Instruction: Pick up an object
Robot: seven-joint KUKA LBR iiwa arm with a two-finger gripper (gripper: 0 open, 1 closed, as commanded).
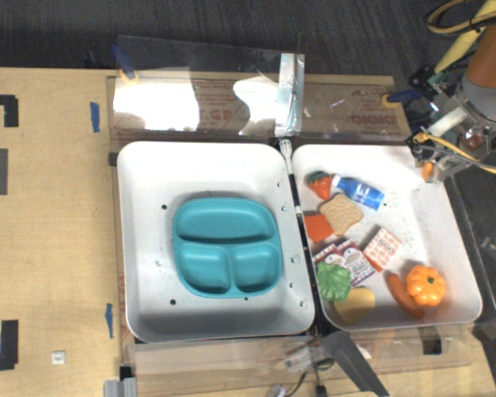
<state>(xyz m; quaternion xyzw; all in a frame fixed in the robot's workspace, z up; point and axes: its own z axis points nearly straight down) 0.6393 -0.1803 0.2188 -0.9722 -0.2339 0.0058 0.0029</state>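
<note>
The right bin [455, 230] holds several small items. A blue and white bottle [358, 192] lies near its back left, with a slice of toast [341, 213] just in front of it. An orange pumpkin [426, 284] sits at the front right beside a carrot-like piece [399, 294]. Green lettuce [332, 281] and a yellow piece [357, 301] lie at the front left. Small printed packets [382, 248] rest in the middle. My gripper [431, 157] hangs over the bin's back right corner, above and apart from all the items.
A teal divided tray [227, 245] lies in the left bin [140, 222]. A clear plastic panel [207, 98] stands behind the bins. Yellow cables [459, 15] loop near the arm [484, 81] at the upper right.
</note>
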